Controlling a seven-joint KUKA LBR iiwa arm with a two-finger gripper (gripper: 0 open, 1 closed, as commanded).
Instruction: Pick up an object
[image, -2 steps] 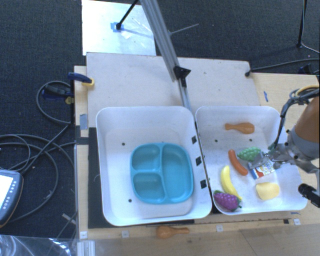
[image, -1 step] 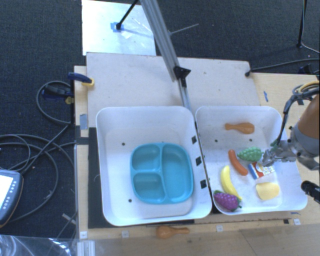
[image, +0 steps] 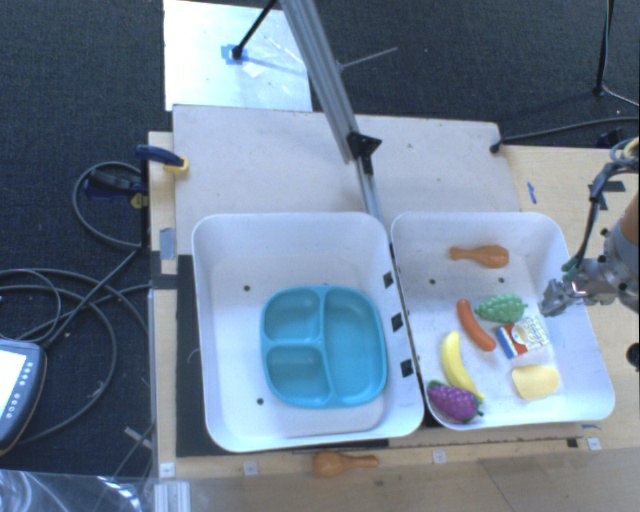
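Bench (image: 300, 160): pale board under both bins, dark carpet around it.
Left bin (image: 225, 300): shallow white bin at 9 o'clock of the bench's middle, touching the right bin along its inner wall.
Right bin (image: 590, 385): shallow white bin at 3 o'clock, holding the toy food.
Arm (image: 625, 250): grey, reaching in from 3 o'clock over the right bin's far wall.
Teal tray (image: 325, 345): three-compartment plate lying flat in the left bin, toward its 5 o'clock corner.
Gripper (image: 556, 298): at the right bin's 3 o'clock rim, just beside the grapes and the packet; too small and blurred to judge, so I cannot tell how it stands or whether it touches anything.
Drumstick (image: 480, 256): brown, at 12 o'clock in the right bin, well apart from the rest.
Banana (image: 456, 362): yellow, at 7 o'clock in the bin, its lower end touching the purple grapes.
Sausage (image: 475, 324): orange-red, near the bin's middle, between banana and green grapes.
Green grapes (image: 501, 308): just at 2 o'clock of the sausage.
Packet (image: 522, 338): small white, red and blue carton; its print is probably a label but unreadable.
Yellow piece (image: 536, 381): at 5 o'clock, near the packet.
Purple grapes (image: 452, 401): at 7 o'clock against the bin wall.
Second drumstick (image: 345, 463): on the bench at 6 o'clock, outside both bins.
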